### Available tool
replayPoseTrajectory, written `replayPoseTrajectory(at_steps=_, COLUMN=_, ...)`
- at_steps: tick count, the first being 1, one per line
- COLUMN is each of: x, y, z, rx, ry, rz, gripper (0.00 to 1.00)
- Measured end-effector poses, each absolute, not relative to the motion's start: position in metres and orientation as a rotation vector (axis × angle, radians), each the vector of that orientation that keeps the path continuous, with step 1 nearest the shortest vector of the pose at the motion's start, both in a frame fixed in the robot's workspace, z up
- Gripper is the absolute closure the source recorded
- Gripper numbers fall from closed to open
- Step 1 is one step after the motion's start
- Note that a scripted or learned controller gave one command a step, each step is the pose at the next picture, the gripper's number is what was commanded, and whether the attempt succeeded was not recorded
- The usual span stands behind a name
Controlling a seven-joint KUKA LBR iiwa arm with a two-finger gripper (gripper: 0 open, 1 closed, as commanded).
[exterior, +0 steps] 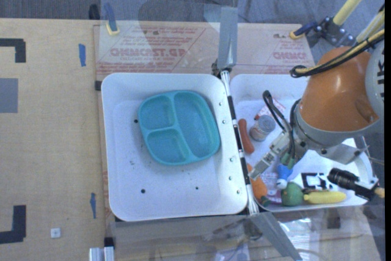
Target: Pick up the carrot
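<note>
The carrot [258, 186], a short orange piece, lies near the front left corner of the right bin [244, 90], partly covered by the gripper. My gripper [270, 156] hangs low over the bin's left half, just above and behind the carrot, under the arm's orange band [336, 95]. I see nothing clearly held in it.
A red-orange sausage [245, 134] lies along the right bin's left wall, with a small can [264, 127] beside it. A blue item [285, 171], a green item [292, 194] and a yellow banana [324, 197] crowd the front. The left bin [122, 192] holds a teal divided plate [178, 127].
</note>
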State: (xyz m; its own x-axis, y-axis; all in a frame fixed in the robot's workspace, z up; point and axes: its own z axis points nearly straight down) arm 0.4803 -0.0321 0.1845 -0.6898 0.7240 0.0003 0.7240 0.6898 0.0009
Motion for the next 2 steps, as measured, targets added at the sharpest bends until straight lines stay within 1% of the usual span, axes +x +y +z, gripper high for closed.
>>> replayPoseTrajectory(at_steps=1, x=0.480, y=0.020, z=0.185, rx=0.991, ry=2.980, rz=0.003, gripper=0.00)
replayPoseTrajectory(at_steps=2, x=0.481, y=0.019, z=0.195, rx=0.996, ry=2.974, rz=0.007, gripper=1.00)
